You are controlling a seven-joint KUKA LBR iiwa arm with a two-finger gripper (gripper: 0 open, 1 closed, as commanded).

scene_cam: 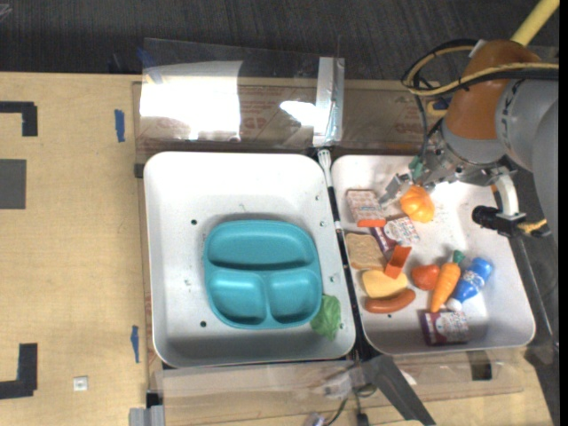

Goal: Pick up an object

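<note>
The right bin holds several toy foods. Among them are an orange fruit, a pink packet, a brown cracker, a carrot, a red tomato, a sausage, a blue and white bottle and a purple can. My gripper hangs low over the back of this bin, right above and touching or nearly touching the orange fruit. The arm's grey and orange wrist rises behind it.
The left bin carries a teal divided plate and a green leafy toy at its front right corner. The rim between the two bins runs just left of the pink packet. A clear plastic sheet lies behind the left bin.
</note>
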